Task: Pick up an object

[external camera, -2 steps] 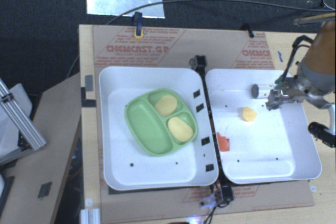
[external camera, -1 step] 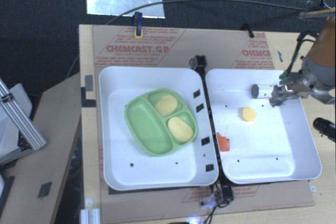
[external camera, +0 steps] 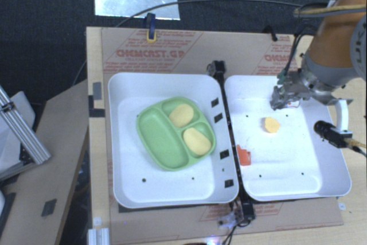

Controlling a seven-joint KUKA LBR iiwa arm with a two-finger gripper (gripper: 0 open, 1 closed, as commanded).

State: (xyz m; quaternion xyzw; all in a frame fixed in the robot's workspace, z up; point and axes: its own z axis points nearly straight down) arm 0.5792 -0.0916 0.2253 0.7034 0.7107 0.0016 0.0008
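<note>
The gripper (external camera: 282, 101) hovers just above-right of the yellow piece (external camera: 271, 124), grip state unclear, so approach is underway and descent onto it comes next.

A robotics lab: white bins (external camera: 172, 195) on a protective board (external camera: 172, 49), clamps, loose cables.

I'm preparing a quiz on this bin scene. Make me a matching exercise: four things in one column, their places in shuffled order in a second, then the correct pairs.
Things:
1. green divided plate
2. small yellow piece
3. small orange-red piece
4. hand

Places:
A. right bin, near its left wall
B. above the right bin's upper part
C. left bin, near the middle
D. right bin, near the middle

Pairs: 1-C, 2-D, 3-A, 4-B
</note>
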